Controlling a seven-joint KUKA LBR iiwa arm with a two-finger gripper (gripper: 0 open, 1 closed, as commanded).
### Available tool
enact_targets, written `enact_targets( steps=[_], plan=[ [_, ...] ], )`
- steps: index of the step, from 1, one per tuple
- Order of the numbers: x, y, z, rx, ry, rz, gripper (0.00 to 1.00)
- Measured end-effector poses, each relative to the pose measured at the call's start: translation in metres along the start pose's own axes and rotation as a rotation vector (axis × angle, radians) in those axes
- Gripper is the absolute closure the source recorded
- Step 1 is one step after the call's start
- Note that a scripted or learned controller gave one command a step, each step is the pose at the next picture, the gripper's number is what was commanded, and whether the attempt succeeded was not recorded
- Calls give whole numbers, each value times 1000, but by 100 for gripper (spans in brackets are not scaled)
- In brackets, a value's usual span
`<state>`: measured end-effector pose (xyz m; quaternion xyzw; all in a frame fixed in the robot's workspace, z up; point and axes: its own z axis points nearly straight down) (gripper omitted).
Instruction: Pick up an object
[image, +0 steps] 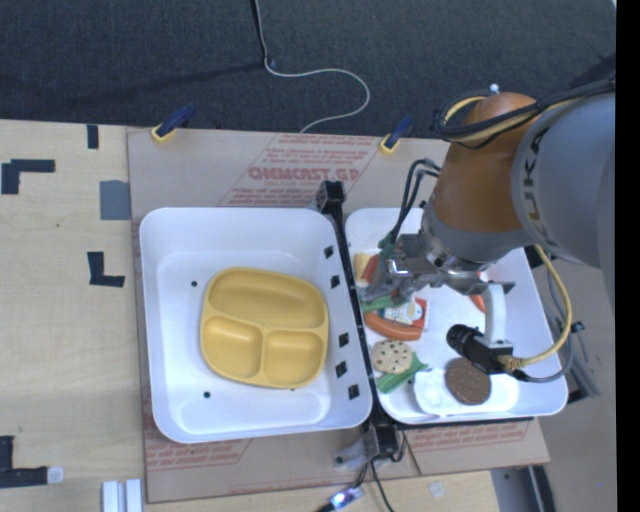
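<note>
While jaws (392, 288) hang low in right bin (535, 400) — state unclear — hot dog (393, 321) lies just beneath.

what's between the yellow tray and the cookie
Bare white floor of the left bin, then the black-clipped divider where the two bins meet. The camera view shows nothing else between the yellow tray and the cookie.

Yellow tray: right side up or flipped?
Right side up. The yellow tray lies flat in the left bin, its three compartments facing up.

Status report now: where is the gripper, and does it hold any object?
Gripper low over right bin, among toy food. Grasp unclear. Cookie lies free nearby. Yellow tray in left bin.
</note>
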<state>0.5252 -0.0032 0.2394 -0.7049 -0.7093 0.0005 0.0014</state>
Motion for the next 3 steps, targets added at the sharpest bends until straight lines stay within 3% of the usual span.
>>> enact_targets(
  steps=[1, 2, 3],
  plan=[
    [52, -11, 23, 3, -1, 0, 100],
    [77, -19, 19, 1, -1, 2, 100],
    [63, -13, 7, 0, -2, 5, 100]
  ],
)
